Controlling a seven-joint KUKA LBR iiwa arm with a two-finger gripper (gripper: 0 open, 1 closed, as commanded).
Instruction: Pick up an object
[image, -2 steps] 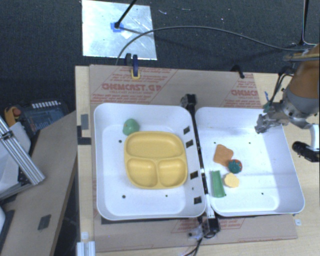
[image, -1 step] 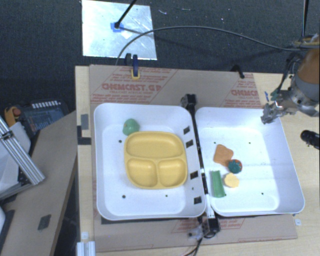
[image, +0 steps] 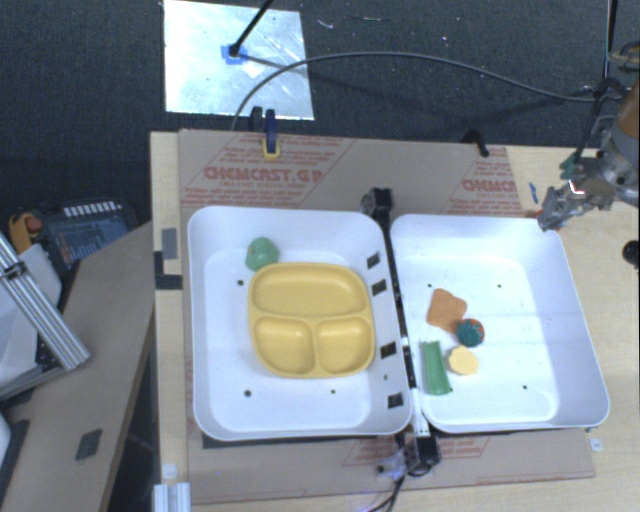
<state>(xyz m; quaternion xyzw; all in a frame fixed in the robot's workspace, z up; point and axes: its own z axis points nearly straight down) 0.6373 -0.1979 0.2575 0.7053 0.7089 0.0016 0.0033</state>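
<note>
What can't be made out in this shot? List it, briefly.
- Gripper, camera view: small and blurred at the right bin's far corner, so its finger state is unreadable.
- Arm: cut off by the right edge.
- Teal ball: too small to identify its markings.
- Green lump: the yellow divided tray adjoins it; contact unclear.

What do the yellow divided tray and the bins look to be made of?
Yellow tray: likely moulded plastic, matte, with soft rounded compartment ridges. Left bin and right bin: probably thin formed plastic, smooth and white, with rounded corners and faint sheen.
</note>
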